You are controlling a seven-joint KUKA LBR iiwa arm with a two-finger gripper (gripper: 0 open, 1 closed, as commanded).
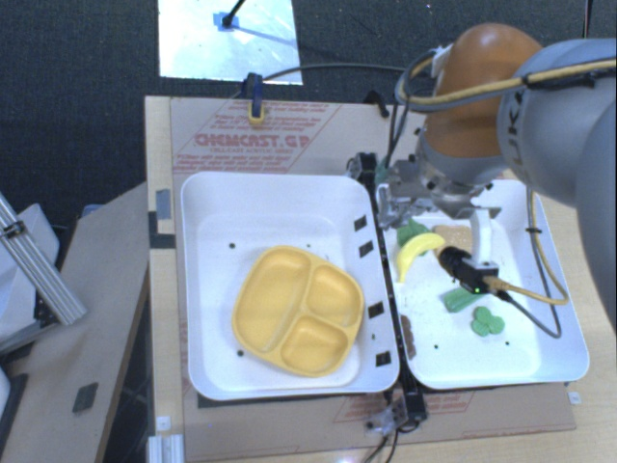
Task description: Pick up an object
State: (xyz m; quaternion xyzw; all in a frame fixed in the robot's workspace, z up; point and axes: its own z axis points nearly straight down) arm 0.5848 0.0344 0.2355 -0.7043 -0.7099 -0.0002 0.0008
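At the near end of the right bin (540, 360) you have bare white floor. Just beyond it lie two green bits: a knobbly one (488, 322) and a flatter one (459, 300), close together but apart.

Level with them in the left bin (222, 210) sits a yellow plate (299, 309) with three wells, lying flat with nothing in it.

Further back in the right bin is the banana (417, 252), hard by the wall the two bins share. Its long axis runs from near-left to far-right in the view, with the curve bowed towards the far side. A third green bit (413, 230) touches or nearly touches its far end, and a tan slab (451, 231) lies just to the right of that.

The gripper (434, 215) hangs over this far cluster. I judge the banana to be the likeliest pick: it lies just to the near-left of the gripper and below it, so the coming move is a short shift that way and a drop. The grip should go across the banana's width, not along its length. You cannot tell from here whether the gripper is released or clenched, and nothing shows in it. The bin wall beside the banana may crowd the left side of the grasp.

Behind it the arm (482, 75) rises to the right. Furthest back are a lettered board (260, 138), a clamp (254, 99) and a shiny sheet (227, 22).
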